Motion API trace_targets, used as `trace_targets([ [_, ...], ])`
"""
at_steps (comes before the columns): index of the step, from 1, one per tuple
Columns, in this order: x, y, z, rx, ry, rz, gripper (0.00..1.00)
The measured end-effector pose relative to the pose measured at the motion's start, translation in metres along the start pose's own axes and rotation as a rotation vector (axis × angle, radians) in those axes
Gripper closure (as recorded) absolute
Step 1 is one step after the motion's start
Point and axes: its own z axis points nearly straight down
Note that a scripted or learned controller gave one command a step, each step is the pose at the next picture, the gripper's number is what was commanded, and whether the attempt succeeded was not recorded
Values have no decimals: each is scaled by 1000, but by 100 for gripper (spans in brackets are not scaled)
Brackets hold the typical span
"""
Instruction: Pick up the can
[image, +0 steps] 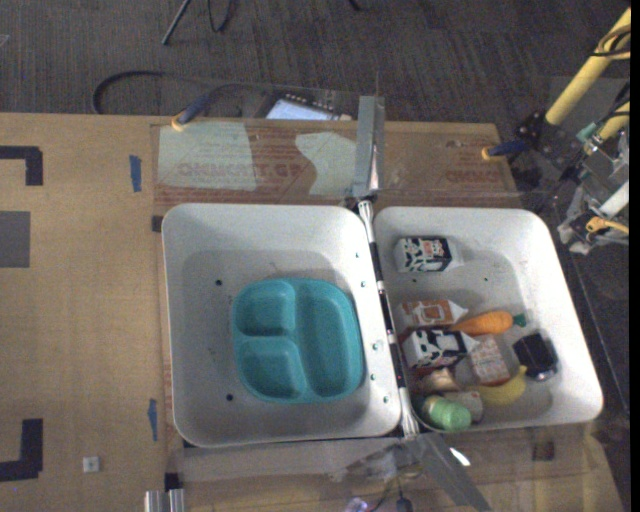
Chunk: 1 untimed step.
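A small dark can (534, 354) with a shiny rim lies near the right wall of the right bin (520, 232), between the banana (505, 388) and the carrot (487, 322). My gripper (603, 205) sits outside the bins, beyond the right bin's far right corner, well away from the can. It is partly cut off by the view's edge and nothing is seen in it.
The right bin also holds a cow-print carton (424, 253) at the back, two more cartons (432, 330), a pinkish box (489, 361) and a green object (446, 412) at the front. A teal divided tray (297, 338) lies in the left bin (200, 250).
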Motion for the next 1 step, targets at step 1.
trace_targets([
  [1,-46,-14,15,5,-2,160,100],
])
